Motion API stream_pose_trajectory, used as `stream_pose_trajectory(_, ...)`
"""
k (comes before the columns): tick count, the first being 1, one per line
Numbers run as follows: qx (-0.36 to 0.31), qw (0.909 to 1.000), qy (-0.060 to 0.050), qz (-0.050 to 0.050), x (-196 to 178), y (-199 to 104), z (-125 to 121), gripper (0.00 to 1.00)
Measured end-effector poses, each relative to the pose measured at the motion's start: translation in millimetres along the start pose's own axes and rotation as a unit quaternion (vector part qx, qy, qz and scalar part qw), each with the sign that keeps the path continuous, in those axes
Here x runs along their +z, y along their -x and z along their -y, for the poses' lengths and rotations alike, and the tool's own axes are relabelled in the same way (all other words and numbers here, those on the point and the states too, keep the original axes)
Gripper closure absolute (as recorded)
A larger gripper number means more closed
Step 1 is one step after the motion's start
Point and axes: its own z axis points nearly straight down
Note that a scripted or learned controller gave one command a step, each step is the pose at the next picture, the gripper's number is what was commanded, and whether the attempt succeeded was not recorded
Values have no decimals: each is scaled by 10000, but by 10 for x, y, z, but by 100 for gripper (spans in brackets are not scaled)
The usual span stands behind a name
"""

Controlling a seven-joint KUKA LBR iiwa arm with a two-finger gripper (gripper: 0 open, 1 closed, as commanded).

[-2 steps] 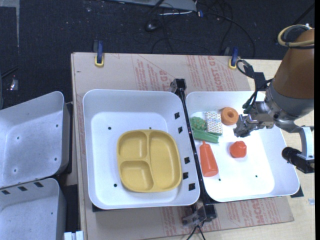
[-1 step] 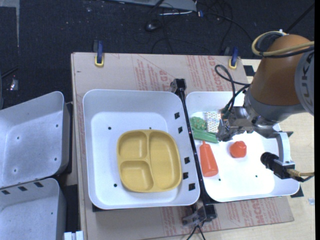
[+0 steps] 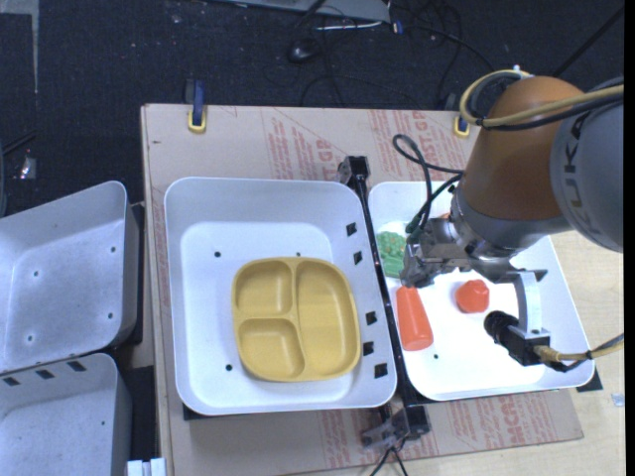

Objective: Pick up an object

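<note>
Two shallow white bins sit side by side on the table [image 3: 258, 132], a brown board with red printing and a yellow clamp [image 3: 198, 119] at its far left corner. The left bin [image 3: 189, 226] holds a yellow divided plate [image 3: 296, 317] with three compartments, lying flat near the bin's middle and slightly toward its near side. The right bin [image 3: 556, 375] carries three small things: a green object [image 3: 391, 250] against the bin's left wall, an orange cylinder [image 3: 413, 317] lying just below the green one, its long side running roughly along the divider between the bins, and a small red-orange piece [image 3: 472, 296] to the right of the cylinder, apart from it. The grey arm [image 3: 595, 177] with its broad orange band [image 3: 516, 157] reaches in from the right and hangs over the far part of the right bin, covering much of it. The claw [image 3: 425, 262] sits at the end of the wrist, just beside the green object and above the upper end of the orange cylinder; dark hardware and cables crowd it, so whether it is apart or together cannot be told, and nothing is seen between its tips. A black fitting with a yellow cable [image 3: 518, 339] lies over the bin's lower right part
</note>
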Motion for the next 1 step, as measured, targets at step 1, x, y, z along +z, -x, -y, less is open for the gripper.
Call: stream_pose_trajectory(1, -5, 10000, 10, 2, -33, -476, 41, 100)
